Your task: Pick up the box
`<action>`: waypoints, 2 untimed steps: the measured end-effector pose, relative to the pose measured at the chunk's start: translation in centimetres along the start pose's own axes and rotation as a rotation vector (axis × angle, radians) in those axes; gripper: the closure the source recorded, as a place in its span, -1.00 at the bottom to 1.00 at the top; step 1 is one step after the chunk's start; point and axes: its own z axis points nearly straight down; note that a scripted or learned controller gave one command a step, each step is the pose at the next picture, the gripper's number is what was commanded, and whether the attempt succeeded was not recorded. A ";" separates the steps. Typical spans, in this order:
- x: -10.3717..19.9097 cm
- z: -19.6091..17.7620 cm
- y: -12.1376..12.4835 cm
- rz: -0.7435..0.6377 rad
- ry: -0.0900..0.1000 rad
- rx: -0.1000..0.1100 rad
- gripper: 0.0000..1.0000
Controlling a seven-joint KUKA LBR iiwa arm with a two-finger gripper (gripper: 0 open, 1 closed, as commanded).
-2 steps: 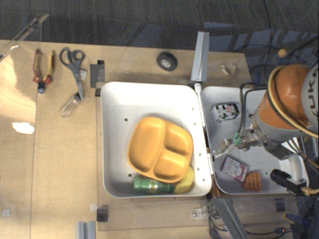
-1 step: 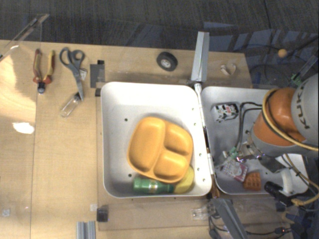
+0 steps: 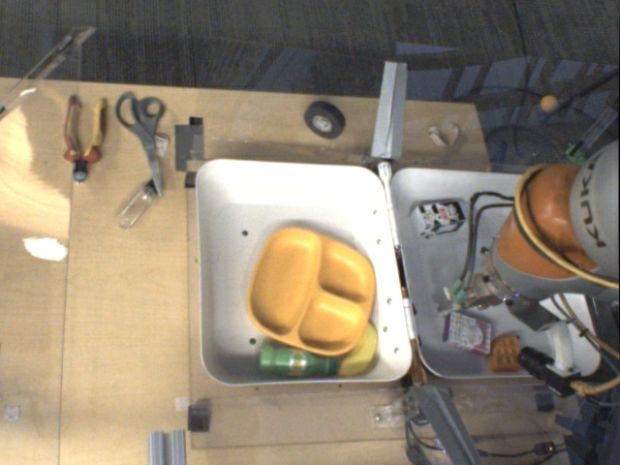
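In right bin | tool (image 3: 472, 298) over box (image 3: 466, 332) | opening: can't tell | contact unclear

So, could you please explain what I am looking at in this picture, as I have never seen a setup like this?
One camera fixed above a wooden bench looks down at a slant. The grey machine with the orange band is a robot arm reaching in from the right, over the right white bin. Its tool is somewhere beneath the arm, and I cannot tell how it stands or whether it holds anything. That bin holds a small purple box, a small white packet and an orange item. The left bin holds a yellow divided tray lying over a green can and a yellow-green object. Scissors, pliers and a tape roll lie on the bench.
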 end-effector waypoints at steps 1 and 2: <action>0.0 0.0 0.0 0.000 0.000 0.000 -1.00; 0.5 1.3 0.0 0.321 0.003 0.002 -1.00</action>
